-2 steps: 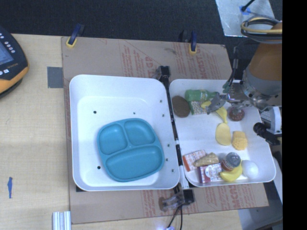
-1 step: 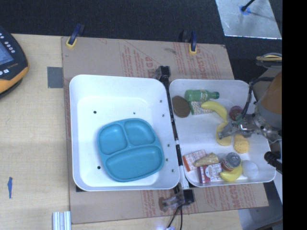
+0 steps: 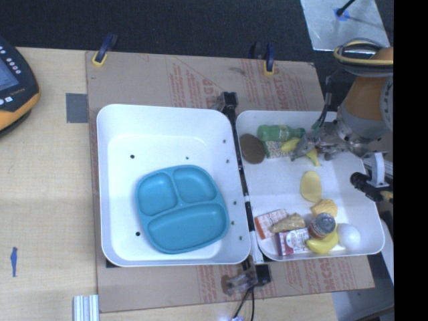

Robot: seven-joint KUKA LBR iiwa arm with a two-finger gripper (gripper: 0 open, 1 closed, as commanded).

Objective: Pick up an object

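Nearest the lens, a yellow banana [image 3: 322, 244] and a white ball [image 3: 349, 235] lie at five o'clock in the right bin [image 3: 372, 214], beside a red packet [image 3: 270, 222]. At twelve o'clock of that bin the gripper [image 3: 314, 147] hangs over a green bottle [image 3: 279, 134] and small yellow pieces; whether it grips anything I cannot tell. A blue divided plate [image 3: 182, 208] fills the left bin [image 3: 114, 179].

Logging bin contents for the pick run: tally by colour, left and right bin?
Blue: 1, divided plastic plate, left bin
Yellow: 4, items in right bin at and one by the gripper
Green: 1, packet
Brown: 1, round lump
White: 1, ball
Red-and-white: 1, flat packet
Total: 9; the tight cluster may hide more.
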